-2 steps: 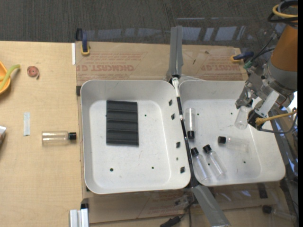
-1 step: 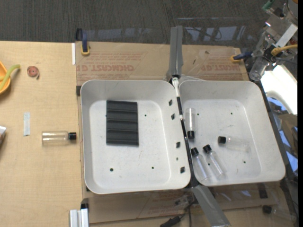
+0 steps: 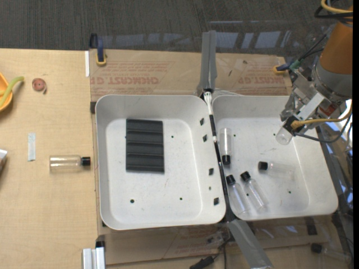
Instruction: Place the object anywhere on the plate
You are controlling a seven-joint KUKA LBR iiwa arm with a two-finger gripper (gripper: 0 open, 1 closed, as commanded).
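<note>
The plate [image 3: 145,145] is a black ridged slab lying flat in the left bin [image 3: 112,206], toward its left half. My gripper [image 3: 285,132] hangs over the upper right part of the right bin [image 3: 320,206], far to the right of the plate. A clear vial [image 3: 282,137] pokes out under its tip, gripped at the upper end, so the gripper is shut on it. The vial's cap end is hidden by the gripper.
Several clear vials with black caps lie in the right bin: one by the divider [image 3: 225,144], two near the front [image 3: 244,190], one in the middle [image 3: 272,167]. Another vial [image 3: 67,162] lies on the wooden table left of the bins.
</note>
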